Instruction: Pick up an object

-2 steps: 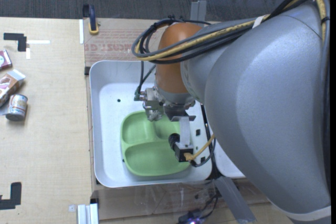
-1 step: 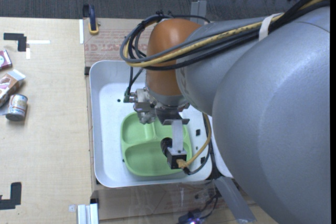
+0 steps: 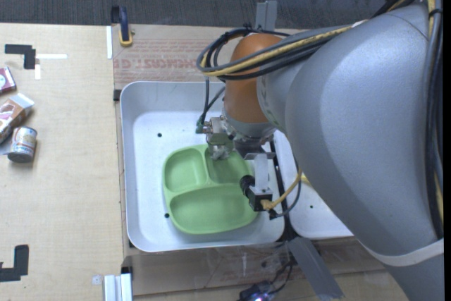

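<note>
A green divided plate (image 3: pixel 206 192) lies flat in the left white bin (image 3: pixel 138 173), toward its right side. The gripper (image 3: pixel 224 150) hangs from the orange-banded wrist directly over the plate's upper right compartment, reaching down to it. The wrist and cables hide the fingertips, so how they stand against the plate is unclear.
The grey arm covers most of the right bin (image 3: pixel 320 220). On the wooden bench to the left lie a small can (image 3: pixel 22 144) and some packets (image 3: pixel 12 113). A clamp (image 3: pixel 121 25) sits on the bench's far edge above the bin.
</note>
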`<action>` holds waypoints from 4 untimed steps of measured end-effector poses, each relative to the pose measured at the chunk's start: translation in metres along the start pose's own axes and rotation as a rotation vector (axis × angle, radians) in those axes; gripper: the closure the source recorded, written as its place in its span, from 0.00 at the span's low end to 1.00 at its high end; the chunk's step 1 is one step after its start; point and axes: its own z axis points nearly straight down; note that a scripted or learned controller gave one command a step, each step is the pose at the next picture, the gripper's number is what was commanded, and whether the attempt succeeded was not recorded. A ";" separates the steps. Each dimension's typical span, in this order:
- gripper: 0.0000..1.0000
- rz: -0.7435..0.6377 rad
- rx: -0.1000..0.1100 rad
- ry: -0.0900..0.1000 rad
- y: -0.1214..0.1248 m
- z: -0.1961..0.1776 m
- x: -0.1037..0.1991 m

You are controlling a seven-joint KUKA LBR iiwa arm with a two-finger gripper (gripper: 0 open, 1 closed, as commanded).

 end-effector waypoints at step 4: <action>1.00 -0.002 -0.001 0.000 -0.081 -0.137 0.084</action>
